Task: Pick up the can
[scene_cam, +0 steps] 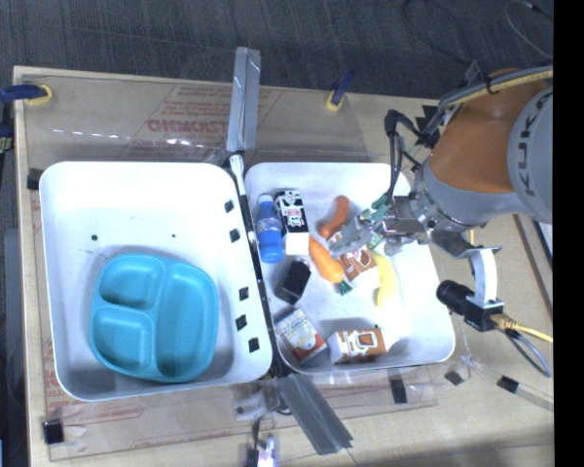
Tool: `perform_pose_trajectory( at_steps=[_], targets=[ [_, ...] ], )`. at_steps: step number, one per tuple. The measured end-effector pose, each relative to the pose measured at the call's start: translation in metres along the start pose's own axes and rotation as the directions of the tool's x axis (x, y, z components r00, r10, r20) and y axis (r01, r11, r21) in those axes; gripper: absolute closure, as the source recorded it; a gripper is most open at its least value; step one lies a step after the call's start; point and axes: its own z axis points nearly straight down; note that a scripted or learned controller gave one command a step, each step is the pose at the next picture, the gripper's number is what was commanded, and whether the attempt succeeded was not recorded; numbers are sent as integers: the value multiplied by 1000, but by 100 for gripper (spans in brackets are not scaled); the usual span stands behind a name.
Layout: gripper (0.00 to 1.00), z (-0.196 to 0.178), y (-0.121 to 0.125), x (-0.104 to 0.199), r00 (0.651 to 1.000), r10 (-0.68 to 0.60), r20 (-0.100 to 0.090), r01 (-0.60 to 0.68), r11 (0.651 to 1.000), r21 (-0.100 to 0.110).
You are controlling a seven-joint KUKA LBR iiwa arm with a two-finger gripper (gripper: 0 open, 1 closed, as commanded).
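pincer (370,233): low in right bin (414,178), over carrot (325,259) and banana (385,278); open or closed, cannot tell | can (355,341): lying near front wall, beside carton (299,333)

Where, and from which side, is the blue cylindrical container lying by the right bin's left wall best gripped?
Probably the mid-body of the blue cylindrical container, coming straight down and closing across its narrow width. It lies lengthwise against the bin's left wall, with a black-and-white box close on its other side, so sideways approaches look blocked.
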Motion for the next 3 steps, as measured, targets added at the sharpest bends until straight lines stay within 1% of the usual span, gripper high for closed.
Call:
perform_pose_trajectory(
  at_steps=[1, 2, 3],
  targets=[
    [0, 6, 48, -49, 997, 80, 2, -80, 997, -1],
    [0, -41, 60, -46, 992, 125, -1, -125, 992, -4],
    [0, 121, 26, -28, 960, 279, 2, -279, 960, -5]
  ],
)
